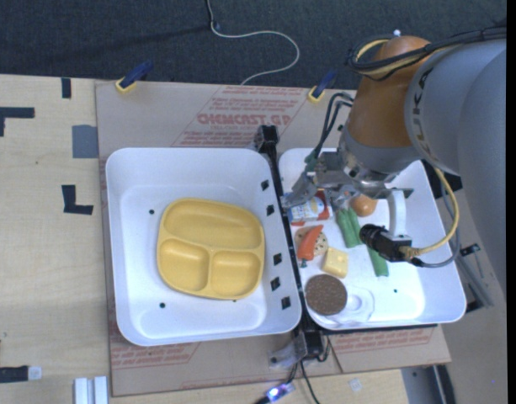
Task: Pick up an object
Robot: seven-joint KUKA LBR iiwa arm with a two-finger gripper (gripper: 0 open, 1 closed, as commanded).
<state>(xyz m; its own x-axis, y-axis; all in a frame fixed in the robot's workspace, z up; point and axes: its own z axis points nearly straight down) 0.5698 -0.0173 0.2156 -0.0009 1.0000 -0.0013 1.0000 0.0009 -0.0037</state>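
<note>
Over the right bin: gripper (312, 190) hangs low at its left wall; grip state cannot be told.
Right bin (434, 297): green stick (350, 228), orange ball (364, 204), yellow wedge (335, 263), brown disc (326, 294), all beside the gripper.
Left bin (127, 225): yellow divided plate (211, 247).
Arm: reaches in from the right, wrist bent down.

Two bins side by side on the surface (39, 225): left bin (127, 175) with a divided tray (211, 248) lying in it; right bin (438, 297) crowded with small items (toy food, mostly), a round disc (326, 294) nearest the front, a wedge (335, 263) just behind it, a long stick (348, 227) farther back under the end effector (312, 188).
</note>
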